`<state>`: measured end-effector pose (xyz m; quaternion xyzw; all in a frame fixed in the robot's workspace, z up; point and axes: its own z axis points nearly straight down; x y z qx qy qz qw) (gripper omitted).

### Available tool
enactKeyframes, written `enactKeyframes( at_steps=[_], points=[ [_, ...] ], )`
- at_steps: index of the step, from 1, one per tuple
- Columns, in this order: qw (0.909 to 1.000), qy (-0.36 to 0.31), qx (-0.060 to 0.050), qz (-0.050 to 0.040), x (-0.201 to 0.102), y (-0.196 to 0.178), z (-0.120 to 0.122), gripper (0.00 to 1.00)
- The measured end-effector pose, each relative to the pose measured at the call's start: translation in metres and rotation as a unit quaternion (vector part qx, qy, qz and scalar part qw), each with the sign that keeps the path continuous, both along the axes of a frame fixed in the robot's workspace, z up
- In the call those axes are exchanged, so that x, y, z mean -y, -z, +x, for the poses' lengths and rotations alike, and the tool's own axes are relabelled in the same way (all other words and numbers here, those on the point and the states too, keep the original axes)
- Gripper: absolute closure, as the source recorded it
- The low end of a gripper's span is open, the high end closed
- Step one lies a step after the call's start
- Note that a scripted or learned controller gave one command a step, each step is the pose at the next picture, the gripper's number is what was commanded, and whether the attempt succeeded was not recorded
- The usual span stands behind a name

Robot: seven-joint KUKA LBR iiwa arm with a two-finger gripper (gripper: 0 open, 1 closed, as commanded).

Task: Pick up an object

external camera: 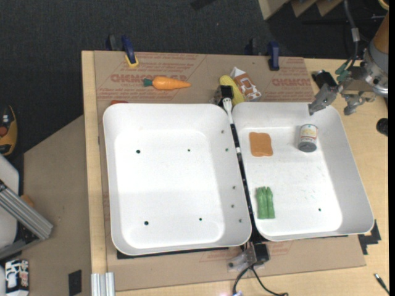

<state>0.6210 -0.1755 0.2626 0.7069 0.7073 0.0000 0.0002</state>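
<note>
Left bin (123, 134), frame centre-left: nothing to grab there, skip. Right bin (345, 165), centre-right, holds all three candidates.

Green piece (265, 202), low in the right bin near the divider: ribbed, looks like soft plastic or foam, light. Pinch across the short width.

Orange pad (260, 144), upper left of the right bin: flat, low profile, probably light and a bit squashy. Hard to get fingers under, so worst pick.

Can (307, 137), upper right of the right bin, upright: small, stiff, likely smooth and slippery on the sides. Grip across the body from above. It's the nearest target.

Gripper (336, 97) sits at the upper right of frame over the right bin's top rim, fingers spread wide, nothing between them. Up and right of the can, not touching.
</note>
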Motion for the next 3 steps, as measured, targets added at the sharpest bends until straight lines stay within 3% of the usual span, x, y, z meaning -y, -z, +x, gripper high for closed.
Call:
enactKeyframes(
  at_steps=[1,2,3],
  points=[
    [1.0,-0.001,0.005,-0.0012,-0.011,0.156,0.033,0.0],
    [1.0,-0.003,0.001,0.0007,-0.068,0.177,0.047,0.0],
    [1.0,0.001,0.0,0.0004,-0.067,0.176,-0.034,0.0]
  ],
)
